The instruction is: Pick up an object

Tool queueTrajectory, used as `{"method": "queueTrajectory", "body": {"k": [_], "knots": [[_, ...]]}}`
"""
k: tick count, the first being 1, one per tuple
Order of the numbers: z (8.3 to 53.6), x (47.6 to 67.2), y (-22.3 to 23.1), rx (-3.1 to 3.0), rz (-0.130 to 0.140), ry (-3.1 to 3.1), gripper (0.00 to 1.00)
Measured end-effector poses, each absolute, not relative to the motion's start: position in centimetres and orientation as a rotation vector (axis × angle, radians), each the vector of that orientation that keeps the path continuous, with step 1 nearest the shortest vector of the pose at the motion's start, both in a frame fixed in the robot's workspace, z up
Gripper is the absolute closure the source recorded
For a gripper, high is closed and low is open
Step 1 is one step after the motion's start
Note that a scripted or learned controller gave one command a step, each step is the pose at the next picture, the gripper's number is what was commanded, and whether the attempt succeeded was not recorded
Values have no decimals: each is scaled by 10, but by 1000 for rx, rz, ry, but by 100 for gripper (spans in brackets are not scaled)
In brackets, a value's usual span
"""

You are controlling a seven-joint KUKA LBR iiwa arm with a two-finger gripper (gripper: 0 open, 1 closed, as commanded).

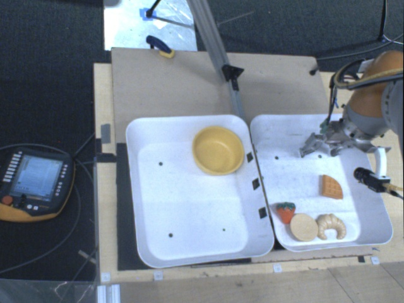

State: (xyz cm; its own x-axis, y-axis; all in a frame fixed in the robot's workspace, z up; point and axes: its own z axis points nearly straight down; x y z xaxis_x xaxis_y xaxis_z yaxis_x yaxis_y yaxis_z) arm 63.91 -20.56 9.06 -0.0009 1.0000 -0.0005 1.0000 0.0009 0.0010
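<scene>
From the camera view above the bench, I see the arm (pixel 379 93) reaching in from the right, grey with its orange band, and the gripper (pixel 314 145) hanging over the far part of the right bin (pixel 278 128). The metal fingers point left across the bin, and I cannot tell how far apart the jaws stand or whether anything sits between them (they are small and blurred at this angle).

The things available for picking lie mostly in the near half of that right bin. A orange waffle-like wedge (pixel 331 187) sits toward the right side, well apart from the gripper and nearer to me than it. Along the near edge there is a strawberry (pixel 286 211) on the left, a round tan disc (pixel 303 227) just beside it, and a croissant (pixel 332 226) touching or just beside the disc on its right.

In the left bin (pixel 158 232) I see a yellow bowl (pixel 218 150), upright, in the far right corner, close to the wall shared with the other bin.

Off the bench on the left, a control pendant (pixel 35 183) with a lit screen rests on the dark floor. A grey pole (pixel 211 33) slants down from the far side to the bins' far edge.
</scene>
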Motion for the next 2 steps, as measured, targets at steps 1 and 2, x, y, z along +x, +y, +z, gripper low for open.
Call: {"method": "queueTrajectory", "body": {"k": [1, 2], "knots": [[102, 640, -206, 2218, 2, 2221, 100], [163, 637, -201, 2216, 5, 2219, 100]]}}
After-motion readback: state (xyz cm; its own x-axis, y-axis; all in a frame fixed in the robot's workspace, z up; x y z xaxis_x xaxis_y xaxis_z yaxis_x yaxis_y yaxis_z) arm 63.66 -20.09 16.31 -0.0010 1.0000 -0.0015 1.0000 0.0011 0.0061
